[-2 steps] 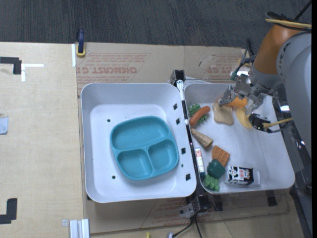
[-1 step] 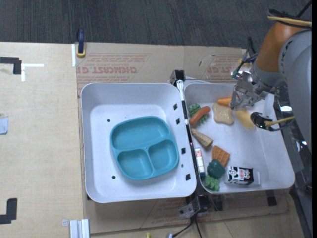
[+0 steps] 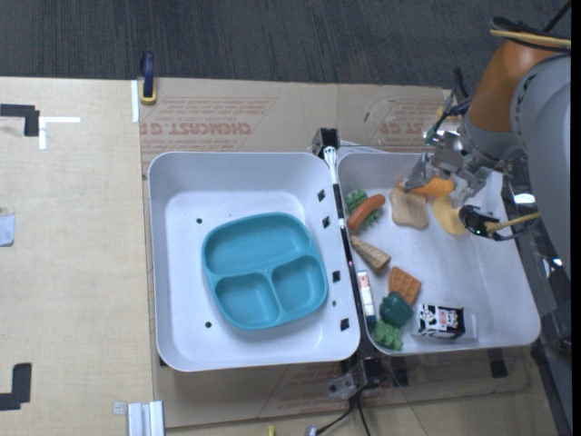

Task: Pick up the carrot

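The arm (image 3: 536, 89) reaches in from the bench's right edge, its orange band above the wrist, and bends down over the far part of the right bin (image 3: 508, 325). Its end effector (image 3: 436, 182) sits low at an orange piece (image 3: 434, 188) by the bin's far wall; the metal parts blur together there, so whether that piece is gripped, and what it is, cannot be told.

The carrot (image 3: 366, 211), orange-red and slanted, lies near the right bin's far left corner, just beside a green leafy piece (image 3: 355, 198) and apart from the end effector. Between them rests a tan bread-like slice (image 3: 409, 209); a pale yellow piece (image 3: 448, 214) lies partly under the wrist.

Nearer the front lie a tan wedge (image 3: 370, 254), an orange cracker (image 3: 405, 285), green vegetables (image 3: 392, 321) and a small milk carton (image 3: 440, 321). The left bin (image 3: 182, 334) holds a blue divided plate (image 3: 263, 269).
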{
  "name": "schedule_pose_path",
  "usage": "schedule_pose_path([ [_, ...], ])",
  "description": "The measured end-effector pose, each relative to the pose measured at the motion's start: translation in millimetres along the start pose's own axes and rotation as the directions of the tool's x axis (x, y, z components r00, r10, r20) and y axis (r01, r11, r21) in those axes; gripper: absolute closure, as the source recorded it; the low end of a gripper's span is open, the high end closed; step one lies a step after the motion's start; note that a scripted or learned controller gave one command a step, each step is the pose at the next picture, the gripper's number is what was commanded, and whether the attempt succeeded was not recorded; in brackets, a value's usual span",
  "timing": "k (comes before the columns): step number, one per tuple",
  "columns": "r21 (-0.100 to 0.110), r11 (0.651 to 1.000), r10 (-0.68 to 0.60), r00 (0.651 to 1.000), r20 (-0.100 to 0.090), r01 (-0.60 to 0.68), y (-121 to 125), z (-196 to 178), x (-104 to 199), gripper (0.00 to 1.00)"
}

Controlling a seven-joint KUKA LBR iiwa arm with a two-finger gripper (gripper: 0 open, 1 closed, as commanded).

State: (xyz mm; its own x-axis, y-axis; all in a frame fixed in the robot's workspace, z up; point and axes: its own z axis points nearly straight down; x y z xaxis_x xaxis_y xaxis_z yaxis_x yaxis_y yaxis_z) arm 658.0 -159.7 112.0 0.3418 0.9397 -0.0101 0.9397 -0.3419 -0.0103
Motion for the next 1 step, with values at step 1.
schedule_pose_path([
  [1,0.010,0.999,0.044,0.999,-0.015,-0.044,15.1,19.9,-40.8,0.00],
])
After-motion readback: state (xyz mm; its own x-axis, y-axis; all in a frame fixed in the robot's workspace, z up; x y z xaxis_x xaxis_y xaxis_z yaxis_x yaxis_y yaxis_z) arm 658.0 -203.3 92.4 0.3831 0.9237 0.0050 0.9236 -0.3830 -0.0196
